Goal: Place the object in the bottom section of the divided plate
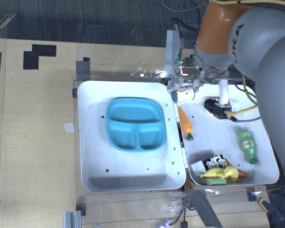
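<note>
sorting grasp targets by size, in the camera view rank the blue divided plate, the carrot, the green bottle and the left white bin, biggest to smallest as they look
1. left white bin
2. blue divided plate
3. carrot and green bottle: these look about alike in length, the bottle somewhat thicker, so no firm order between them.

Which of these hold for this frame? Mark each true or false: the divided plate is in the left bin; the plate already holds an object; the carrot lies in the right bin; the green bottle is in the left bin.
1. The blue divided plate sits in the left bin. True.
2. The plate already holds an object. False: its sections are bare.
3. The carrot lies in the right bin. True.
4. The green bottle is in the left bin. False: it lies in the right bin.
</note>
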`<state>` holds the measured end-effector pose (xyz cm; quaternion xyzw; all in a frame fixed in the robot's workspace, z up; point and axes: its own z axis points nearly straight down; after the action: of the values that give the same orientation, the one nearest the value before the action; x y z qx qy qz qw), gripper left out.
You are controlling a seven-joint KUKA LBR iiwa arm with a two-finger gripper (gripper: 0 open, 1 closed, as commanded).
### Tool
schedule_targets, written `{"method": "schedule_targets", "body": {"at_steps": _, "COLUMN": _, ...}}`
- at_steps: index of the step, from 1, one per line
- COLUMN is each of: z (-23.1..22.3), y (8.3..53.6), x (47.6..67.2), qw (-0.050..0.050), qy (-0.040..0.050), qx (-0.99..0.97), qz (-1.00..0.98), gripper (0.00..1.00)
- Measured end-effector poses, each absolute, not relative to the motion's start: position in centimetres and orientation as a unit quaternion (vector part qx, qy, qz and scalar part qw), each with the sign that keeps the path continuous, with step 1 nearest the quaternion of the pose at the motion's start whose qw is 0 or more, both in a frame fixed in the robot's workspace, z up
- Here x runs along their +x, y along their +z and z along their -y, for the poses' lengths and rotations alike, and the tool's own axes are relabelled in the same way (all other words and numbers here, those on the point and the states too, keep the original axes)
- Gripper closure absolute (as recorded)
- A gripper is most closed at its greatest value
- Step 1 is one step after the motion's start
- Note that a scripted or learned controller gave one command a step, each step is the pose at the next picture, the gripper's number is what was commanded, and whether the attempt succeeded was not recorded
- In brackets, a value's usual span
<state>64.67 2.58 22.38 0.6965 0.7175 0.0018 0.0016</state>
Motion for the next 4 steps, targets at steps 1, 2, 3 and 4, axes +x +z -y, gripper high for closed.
{"method": "schedule_targets", "body": {"at_steps": 1, "z": -8.6, "y": 21.8, "x": 64.4, "qw": 0.001, "qy": 0.0019, "qx": 0.669, "qz": -0.743, "gripper": 1.0}}
{"method": "schedule_targets", "body": {"at_steps": 2, "z": -7.4, "y": 27.8, "x": 63.5, "qw": 0.002, "qy": 0.0021, "qx": 0.698, "qz": -0.716, "gripper": 1.0}}
{"method": "schedule_targets", "body": {"at_steps": 3, "z": -8.9, "y": 22.2, "x": 64.1, "qw": 0.002, "qy": 0.0015, "qx": 0.57, "qz": -0.822, "gripper": 1.0}}
{"method": "schedule_targets", "body": {"at_steps": 4, "z": -11.3, "y": 20.2, "x": 61.4, "qw": 0.002, "qy": 0.0015, "qx": 0.386, "qz": -0.923, "gripper": 1.0}}
